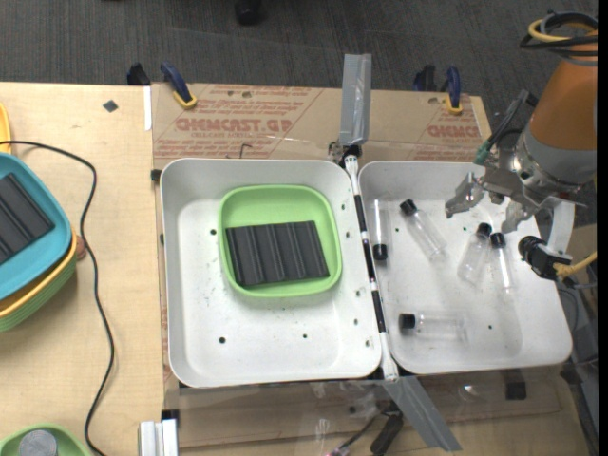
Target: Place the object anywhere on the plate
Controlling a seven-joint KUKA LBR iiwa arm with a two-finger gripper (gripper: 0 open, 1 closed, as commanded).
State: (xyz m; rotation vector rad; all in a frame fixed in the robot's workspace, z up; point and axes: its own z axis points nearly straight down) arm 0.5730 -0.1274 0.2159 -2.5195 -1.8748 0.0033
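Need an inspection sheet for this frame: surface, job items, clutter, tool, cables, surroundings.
Surface: two shallow white bins side by side, left bin and right bin, on a cardboard sheet.
Job's things: square green plate in left bin, with a dark ribbed insert on it; several clear plastic vials with black caps lying loose in right bin.
Clutter: stacked teal and yellow trays on the bench at left.
Tool: two-finger tool over the right bin's far right part, nothing seen between its fingers.
Cables: black cable across the bench at left.
Surroundings: clamps at the cardboard's far edge.
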